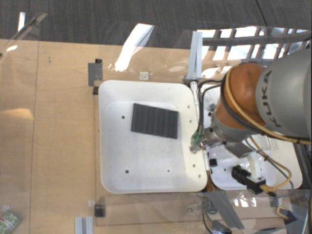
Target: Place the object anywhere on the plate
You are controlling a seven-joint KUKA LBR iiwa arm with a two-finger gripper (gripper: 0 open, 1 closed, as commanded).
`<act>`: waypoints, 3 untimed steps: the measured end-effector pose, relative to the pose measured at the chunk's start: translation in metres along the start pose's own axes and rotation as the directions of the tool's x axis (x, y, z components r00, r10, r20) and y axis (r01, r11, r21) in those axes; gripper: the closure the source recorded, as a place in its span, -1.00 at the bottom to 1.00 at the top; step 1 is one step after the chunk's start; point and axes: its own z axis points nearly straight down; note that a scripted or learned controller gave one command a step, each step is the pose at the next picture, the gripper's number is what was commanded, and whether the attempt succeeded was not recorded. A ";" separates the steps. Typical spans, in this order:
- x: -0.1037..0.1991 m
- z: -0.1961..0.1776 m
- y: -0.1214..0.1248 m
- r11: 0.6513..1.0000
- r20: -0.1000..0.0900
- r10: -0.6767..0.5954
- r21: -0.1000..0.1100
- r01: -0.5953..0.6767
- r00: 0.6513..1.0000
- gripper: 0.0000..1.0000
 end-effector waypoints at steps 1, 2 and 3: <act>0.061 -0.001 0.019 0.983 0.001 -0.182 -0.003 0.182 0.983 1.00; 0.130 0.001 0.039 0.971 -0.001 -0.239 -0.002 0.239 0.971 1.00; 0.129 0.001 0.039 0.971 -0.001 -0.239 -0.002 0.239 0.971 -1.00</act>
